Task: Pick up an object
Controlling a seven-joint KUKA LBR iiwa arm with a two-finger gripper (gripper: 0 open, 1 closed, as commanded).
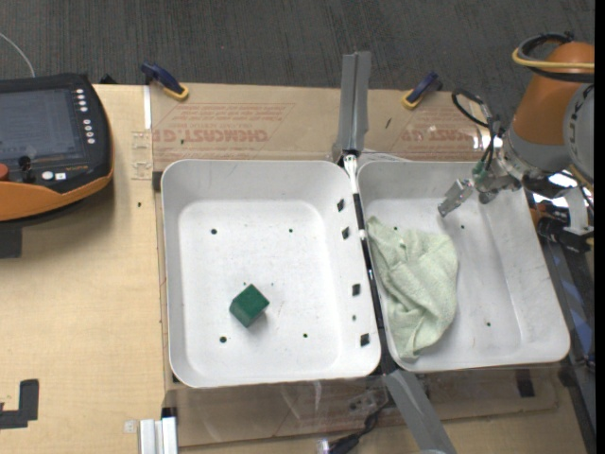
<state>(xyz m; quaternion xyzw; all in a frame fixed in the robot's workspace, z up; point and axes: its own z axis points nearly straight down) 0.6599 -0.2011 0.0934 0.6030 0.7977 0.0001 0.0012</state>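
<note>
2 white bins sit side by side on the worktop (76, 282), split by a grey divider (354, 102) that serves as the landmark here. Left of the divider, the left bin (175, 253) holds a green cube (250, 305), lying on the floor toward the bin's near edge, well apart from the walls and from the divider. Right of the divider, the right bin (529, 320) holds a pale green towel (416, 287), crumpled and bunched up just beside the divider, running from mid-bin down to the near wall. The arm (553, 93) reaches in from the far right of the divider, its orange band above the wrist. The gripper (458, 200) hangs over the far part of the right bin, well right of the divider, beyond the towel and apart from it. Nothing is between its fingers; whether they stand apart or together cannot be told. A pendant (47, 145) rests far left of the divider, and 2 clamps (165, 79) pin the cardboard at the far edge
</note>
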